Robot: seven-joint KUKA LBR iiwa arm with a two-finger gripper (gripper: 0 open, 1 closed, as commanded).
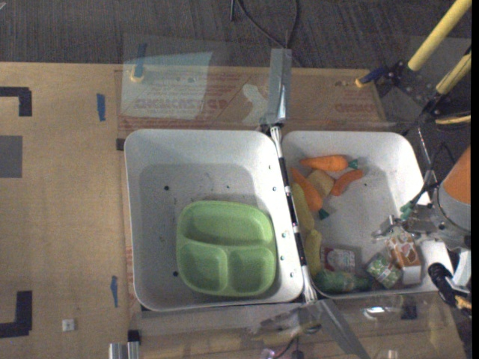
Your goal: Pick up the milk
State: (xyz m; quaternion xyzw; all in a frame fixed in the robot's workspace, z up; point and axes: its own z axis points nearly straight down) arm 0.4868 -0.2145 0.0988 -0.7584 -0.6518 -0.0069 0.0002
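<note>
The milk (pixel 340 259), a small white carton with a red print, lies flat near the front wall of the right bin (pixel 374 144). My gripper (pixel 402 226) hangs over that bin's right side, to the right of the milk and slightly further back, well apart from it. Just below the gripper are an orange-and-white carton (pixel 409 255) and a green packet (pixel 385 270). Nothing is visibly held.
Also in the right bin are carrots (pixel 327 163), a yellow banana (pixel 303 208) along the left wall and a green item (pixel 334 280) at the front. The left bin (pixel 150 155) holds a green divided plate (pixel 226 247). A metal divider (pixel 278 88) runs between the bins.
</note>
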